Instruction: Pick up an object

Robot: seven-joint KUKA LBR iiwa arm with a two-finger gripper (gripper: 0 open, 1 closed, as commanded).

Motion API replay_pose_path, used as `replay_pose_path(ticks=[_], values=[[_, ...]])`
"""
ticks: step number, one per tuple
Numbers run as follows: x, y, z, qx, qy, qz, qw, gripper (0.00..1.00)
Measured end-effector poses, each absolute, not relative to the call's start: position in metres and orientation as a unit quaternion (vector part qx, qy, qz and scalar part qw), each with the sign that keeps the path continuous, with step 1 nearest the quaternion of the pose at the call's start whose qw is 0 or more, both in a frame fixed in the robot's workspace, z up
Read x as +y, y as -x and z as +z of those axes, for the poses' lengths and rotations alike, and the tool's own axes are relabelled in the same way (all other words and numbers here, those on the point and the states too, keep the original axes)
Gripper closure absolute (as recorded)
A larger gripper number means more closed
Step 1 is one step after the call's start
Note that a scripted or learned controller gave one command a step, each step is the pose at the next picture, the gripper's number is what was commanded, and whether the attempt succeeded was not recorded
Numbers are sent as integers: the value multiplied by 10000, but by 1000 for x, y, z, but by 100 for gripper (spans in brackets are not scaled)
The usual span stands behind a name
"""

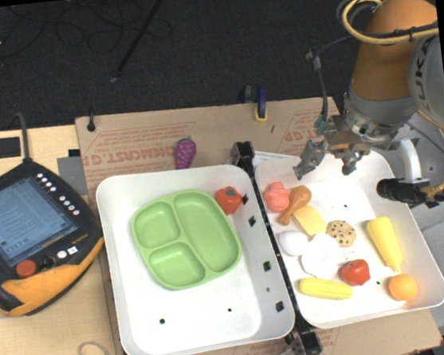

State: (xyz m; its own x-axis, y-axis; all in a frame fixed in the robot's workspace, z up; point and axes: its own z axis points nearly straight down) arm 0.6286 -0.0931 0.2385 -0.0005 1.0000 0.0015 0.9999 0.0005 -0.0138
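Note:
My gripper (326,161) hangs over the back edge of the right bin (426,268), open, its two fingers spread apart with nothing between them. Below it in that bin lie a pink piece (276,197), a brown drumstick (294,201), a pale yellow block (309,220), a cookie (341,233), white pieces (316,256), a red tomato-like piece (355,272), a yellow corn cob (325,288), a yellow banana-like piece (385,242) and an orange (402,287). A red strawberry-like piece (229,200) sits in the left bin beside the green plate.
The left bin (133,304) holds a green three-compartment plate (185,238). A purple grape toy (185,151) lies on the cardboard behind the bins. A teach pendant (27,229) rests at far left. A black divider (262,232) runs between the bins.

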Motion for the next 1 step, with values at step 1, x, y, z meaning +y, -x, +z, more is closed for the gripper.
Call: replay_pose_path(ticks=[1], values=[[-93, -631, 246, -7078, 7065, 4, 4, 0]])
